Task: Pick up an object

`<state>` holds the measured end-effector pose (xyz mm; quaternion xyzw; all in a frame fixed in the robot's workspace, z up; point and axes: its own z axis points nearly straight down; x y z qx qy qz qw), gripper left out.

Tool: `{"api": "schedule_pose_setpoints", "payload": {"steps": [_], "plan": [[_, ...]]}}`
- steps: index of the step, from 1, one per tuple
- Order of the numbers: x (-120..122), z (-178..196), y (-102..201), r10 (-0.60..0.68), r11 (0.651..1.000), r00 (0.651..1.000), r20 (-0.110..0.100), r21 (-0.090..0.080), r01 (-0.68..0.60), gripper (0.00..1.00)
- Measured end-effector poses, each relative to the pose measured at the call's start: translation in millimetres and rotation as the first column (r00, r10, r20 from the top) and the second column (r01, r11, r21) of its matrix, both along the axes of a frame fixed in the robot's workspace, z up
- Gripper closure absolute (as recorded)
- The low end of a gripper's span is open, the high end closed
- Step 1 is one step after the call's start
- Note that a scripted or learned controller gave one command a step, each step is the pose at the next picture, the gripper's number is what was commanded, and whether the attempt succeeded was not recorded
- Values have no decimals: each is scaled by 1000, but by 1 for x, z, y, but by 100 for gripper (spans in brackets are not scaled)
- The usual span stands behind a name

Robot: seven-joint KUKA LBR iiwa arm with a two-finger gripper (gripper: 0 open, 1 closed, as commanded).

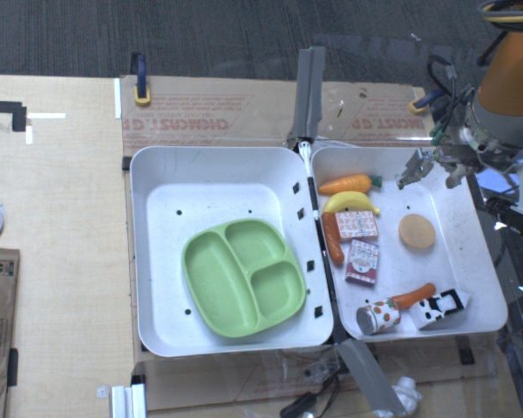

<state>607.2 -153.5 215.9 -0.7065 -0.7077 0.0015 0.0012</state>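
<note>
- At the near edge of the right bin (479, 259) lie a can (376, 317), on its side, a small carrot (412, 296) touching the can's top end, and a black-and-white cow (438, 308) just right of them; the cow sits in the bin's near right corner
- In the left bin (157, 233) a green plate (244, 276) with three compartments lies tilted toward the near side; nothing rests in its compartments
- Further in, along the right bin's left wall, a sausage (332, 237) lies lengthwise; beside it two small boxes, a red one (363, 262) nearer and a paler one (356, 225) just beyond, touching or nearly so
- A tan round cookie (416, 232) sits alone mid-bin, well apart from the boxes
- Beyond the paler box a banana (349, 201) curves across, and just past it a large carrot (345, 184) with a green tip lies near the far left corner
- The gripper (434, 169) hangs over the far right part of the right bin, above bare floor, well apart from every item; its two fingers (410, 172) stand spread with a clear gap and nothing between them
- The arm (506, 85), with its orange band, rises off to the right
- Past the bins, brown tape and a blue-and-yellow clamp (139, 78) lie on the bench (52, 233)
</note>
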Motion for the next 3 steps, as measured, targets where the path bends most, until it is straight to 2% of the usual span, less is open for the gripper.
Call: {"api": "schedule_pose_setpoints", "payload": {"steps": [1, 2, 3], "plan": [[-58, -93, -41, 48, 999, 999, -1, 1, -48, 0], [-20, -126, -43, 64, 998, 998, 1, 1, -64, 0], [-20, -119, -43, 62, 998, 998, 0, 1, -62, 100]]}}
